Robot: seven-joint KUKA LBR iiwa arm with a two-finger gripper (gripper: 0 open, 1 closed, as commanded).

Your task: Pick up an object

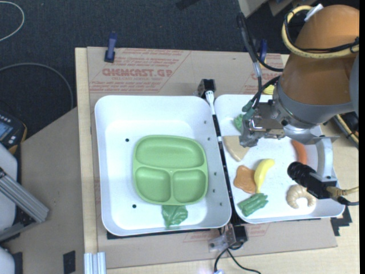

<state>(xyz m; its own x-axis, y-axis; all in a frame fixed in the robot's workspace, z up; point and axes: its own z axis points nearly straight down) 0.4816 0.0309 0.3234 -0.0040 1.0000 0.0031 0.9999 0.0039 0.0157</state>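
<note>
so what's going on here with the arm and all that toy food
A grey and orange arm reaches in over the right bin, its end effector low near the bin's upper left, just above a beige piece. Nothing is visibly held. A banana, an orange piece and a green vegetable lie nearby. The left bin holds a green divided tray.
</note>
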